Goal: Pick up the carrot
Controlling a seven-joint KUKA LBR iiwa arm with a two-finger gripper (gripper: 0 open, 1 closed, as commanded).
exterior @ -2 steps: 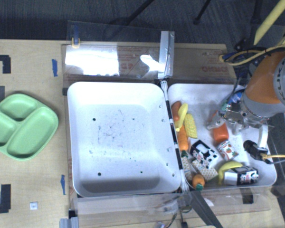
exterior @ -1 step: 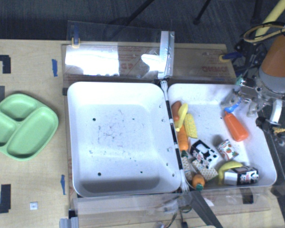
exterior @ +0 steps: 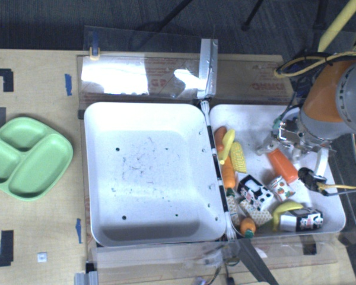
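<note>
**benchwatcher:** Which way was the carrot lying when you grabbed that frame?

**me:** From my remote feed, the carrot point(exterior: 228, 174) was in the right bin point(exterior: 335, 215), tight against its left wall, roughly midway along that edge. Long axis ran pretty much parallel to the wall, far-to-near. I couldn't tell the tip from the stem end at that resolution. It looked plain orange, smooth, plastic-toy sort of finish, a slim tapered stick shape. Just beyond it sat a shorter orange-red piece point(exterior: 220, 134), and a yellow banana-ish thing point(exterior: 227, 145) and a bumpy corn cob point(exterior: 238, 157) lay right beside it.

**benchwatcher:** And the gripper?

**me:** The gripper point(exterior: 293, 140) hung over the right half of that same bin, well apart from the carrot. Metal fingers pointed down, but I honestly couldn't tell how far open they were, too much clutter and glare. An orange bottle-like block point(exterior: 283, 165) sat just under it, though I couldn't see it between the fingers.

**benchwatcher:** Other stuff?

**me:** Near edge of the right bin had a black-and-white cow-print toy point(exterior: 254, 193), a yellow banana point(exterior: 286, 208), a dark can point(exterior: 304, 220), and a small round orange fruit point(exterior: 247, 225) in the near-left corner. The left bin point(exterior: 148, 165) was glossy white plastic with scuffs. A green divided plate point(exterior: 28, 157) sat on the wooden bench point(exterior: 35, 76) near its left edge.
</note>
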